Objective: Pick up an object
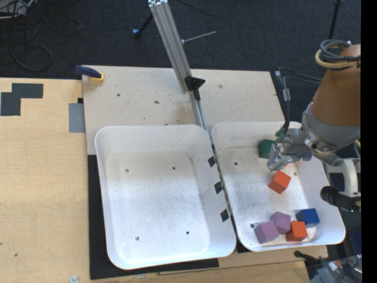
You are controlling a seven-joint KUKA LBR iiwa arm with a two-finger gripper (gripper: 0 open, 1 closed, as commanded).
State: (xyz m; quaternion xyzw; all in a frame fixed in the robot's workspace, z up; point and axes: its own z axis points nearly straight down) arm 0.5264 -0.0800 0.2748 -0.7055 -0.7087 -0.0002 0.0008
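Note:
My gripper (281, 160) hangs over the upper middle of the right bin (244, 135). An orange cube (280, 182) sits tilted just below the gripper, on its near side; whether they touch is unclear. A dark green block (265, 148) is right beside the gripper on the left, partly hidden by it. Near the bin's front edge lie two purple blocks (281, 221) (266, 233), a second orange block (297, 232) and a blue block (308, 217), clustered together.
The left bin (153, 193) adjoins the right one along a shared rim with black clips (218, 187). A slanted aluminium bar (174, 46) rises behind the bins. The arm's grey and orange body (336, 108) covers the right bin's far right corner.

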